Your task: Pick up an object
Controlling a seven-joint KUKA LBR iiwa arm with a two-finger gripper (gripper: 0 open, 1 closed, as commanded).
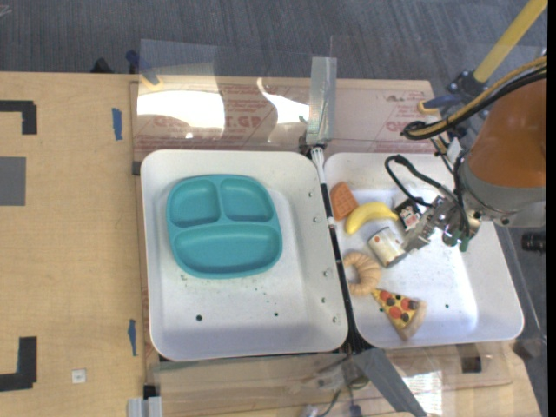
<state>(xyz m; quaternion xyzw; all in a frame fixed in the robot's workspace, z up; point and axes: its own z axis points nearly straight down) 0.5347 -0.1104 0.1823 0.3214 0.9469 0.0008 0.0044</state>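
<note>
The right bin (486, 311) holds several toy foods. An orange piece (344, 201) lies at the bin's left wall, with a yellow banana (369, 215) beside it. Below them are a tan croissant (366, 268) and a pizza slice (400, 309). A small white cylinder (386, 246) lies on its side in the middle of the bin. My gripper (415, 235) reaches in from the right, low over the bin, with its tip right at the cylinder's right end. I see no object lifted off the bin floor.
A teal divided plate (224, 225) sits in the left bin (234, 328). The grey and orange arm (508, 155) with black cables covers the right bin's upper right corner. A clear plastic sheet lies behind both bins.
</note>
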